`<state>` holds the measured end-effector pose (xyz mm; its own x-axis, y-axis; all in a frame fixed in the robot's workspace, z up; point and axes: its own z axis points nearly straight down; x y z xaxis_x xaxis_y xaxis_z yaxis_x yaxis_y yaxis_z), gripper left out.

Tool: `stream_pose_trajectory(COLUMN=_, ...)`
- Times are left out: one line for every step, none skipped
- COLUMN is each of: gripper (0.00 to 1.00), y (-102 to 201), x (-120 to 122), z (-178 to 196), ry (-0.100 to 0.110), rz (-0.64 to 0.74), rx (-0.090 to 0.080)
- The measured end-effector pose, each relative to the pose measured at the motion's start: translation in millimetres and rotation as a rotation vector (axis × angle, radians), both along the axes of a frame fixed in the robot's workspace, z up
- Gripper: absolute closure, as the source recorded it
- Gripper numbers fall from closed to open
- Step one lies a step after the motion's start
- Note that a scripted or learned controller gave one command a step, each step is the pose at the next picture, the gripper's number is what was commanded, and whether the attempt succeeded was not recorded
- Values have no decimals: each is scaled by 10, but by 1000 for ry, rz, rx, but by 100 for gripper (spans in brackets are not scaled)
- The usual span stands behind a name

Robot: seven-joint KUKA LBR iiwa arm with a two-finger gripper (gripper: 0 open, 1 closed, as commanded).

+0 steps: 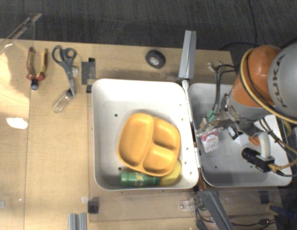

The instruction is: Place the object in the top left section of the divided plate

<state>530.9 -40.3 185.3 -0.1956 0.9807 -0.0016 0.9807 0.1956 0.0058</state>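
A yellow divided plate (149, 143) lies tilted in the left bin (110, 104), its three sections bare. My gripper (211, 124) is low over the left side of the right bin (225, 174), beneath the grey arm with its orange band (256, 83). A small white and red packet (210, 141) lies right at the gripper's tip, against the bin floor. I cannot make out whether the packet is held or only touched.
A green bottle (136, 178) and a yellow object (174, 174) lie partly under the plate's near edge. A small orange thing (254, 140) peeks out beneath the arm. Scissors (66, 63), pliers (35, 66) and a tape roll (155, 58) lie on the bench.
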Motion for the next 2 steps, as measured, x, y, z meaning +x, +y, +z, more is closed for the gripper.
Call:
stream_pose_trajectory(gripper=100, y=779, x=336, z=-4, ry=1, rz=88, rx=1)
stream_pose_trajectory(gripper=0, y=778, x=336, z=-4, ry=1, rz=88, rx=0)
